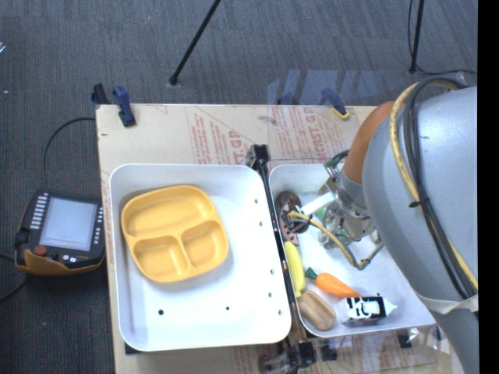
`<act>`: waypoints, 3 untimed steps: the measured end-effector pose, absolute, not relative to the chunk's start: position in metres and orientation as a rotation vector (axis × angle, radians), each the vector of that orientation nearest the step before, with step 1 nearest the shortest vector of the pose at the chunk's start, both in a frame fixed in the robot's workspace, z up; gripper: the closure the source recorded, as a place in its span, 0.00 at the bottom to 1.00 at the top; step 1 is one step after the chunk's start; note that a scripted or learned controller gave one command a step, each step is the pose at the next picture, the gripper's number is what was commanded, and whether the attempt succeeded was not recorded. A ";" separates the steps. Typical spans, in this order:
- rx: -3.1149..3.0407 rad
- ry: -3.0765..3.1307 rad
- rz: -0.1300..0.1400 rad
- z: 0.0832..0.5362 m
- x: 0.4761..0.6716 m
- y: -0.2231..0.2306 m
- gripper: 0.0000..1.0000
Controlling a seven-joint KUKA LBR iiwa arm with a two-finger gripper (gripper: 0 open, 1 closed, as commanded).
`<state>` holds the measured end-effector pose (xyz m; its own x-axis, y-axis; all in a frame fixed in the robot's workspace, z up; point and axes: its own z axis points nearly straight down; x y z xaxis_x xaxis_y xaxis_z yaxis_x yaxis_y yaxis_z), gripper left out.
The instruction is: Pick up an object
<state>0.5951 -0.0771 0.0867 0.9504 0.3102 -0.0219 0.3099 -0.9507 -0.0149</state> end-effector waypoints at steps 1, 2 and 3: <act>-3.113 -0.399 0.005 0.159 0.626 -0.104 1.00; -3.122 -0.320 0.009 0.220 0.610 -0.097 1.00; -3.119 -0.322 0.015 0.242 0.580 -0.067 1.00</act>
